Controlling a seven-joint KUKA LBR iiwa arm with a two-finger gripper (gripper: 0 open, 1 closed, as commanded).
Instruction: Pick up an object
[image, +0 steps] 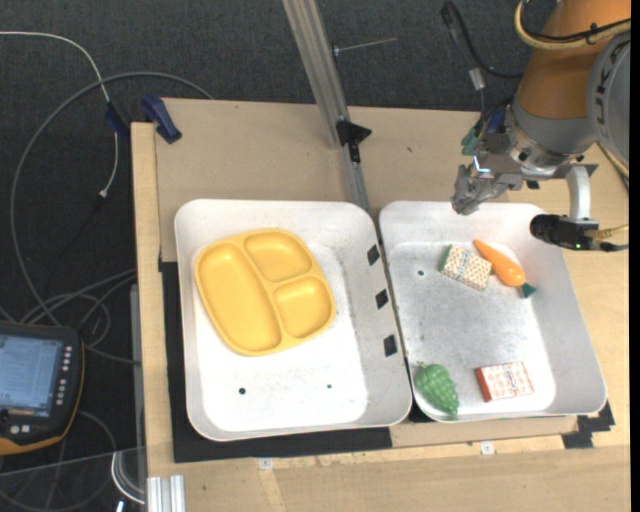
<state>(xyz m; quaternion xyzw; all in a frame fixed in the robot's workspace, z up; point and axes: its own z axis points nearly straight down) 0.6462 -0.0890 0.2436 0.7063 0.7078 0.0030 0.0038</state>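
orange toy carrot (499, 262), green tip

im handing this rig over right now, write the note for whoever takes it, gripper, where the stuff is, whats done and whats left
Gripper: above the far rim of the right bin, nothing between its fingers; open or shut can't be told from this view.
Right bin: carrot and patterned block side by side at the far end; green toy and red box at the near end.
Left bin: yellow divided tray.
Done: nothing picked yet.
Left: the whole pick. The carrot and block lie nearest the gripper, so they look like the easiest targets.
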